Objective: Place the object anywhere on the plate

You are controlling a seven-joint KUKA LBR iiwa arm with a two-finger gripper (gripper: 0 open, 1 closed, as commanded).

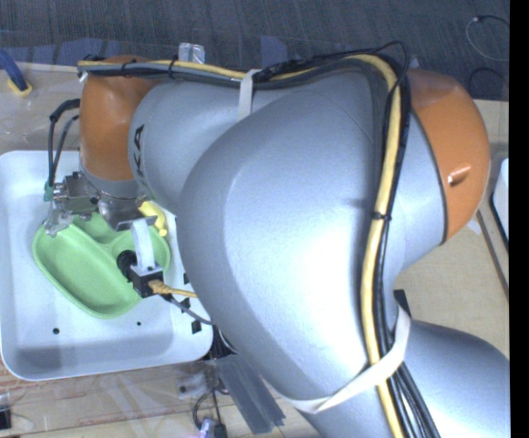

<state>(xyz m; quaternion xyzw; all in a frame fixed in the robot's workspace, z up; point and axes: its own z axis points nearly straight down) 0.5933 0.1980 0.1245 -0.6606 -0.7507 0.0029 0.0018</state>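
White bin (9,245) holds green plate (82,267); claw (109,213) above, grip indiscernible.

Even, moderate light; soft glare on arm (337,245); slightly grainy.

White bin (9,272) on wooden bench (447,272)

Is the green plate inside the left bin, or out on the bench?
Inside. The green plate lies on the floor of the left white bin, whose walls surround it.
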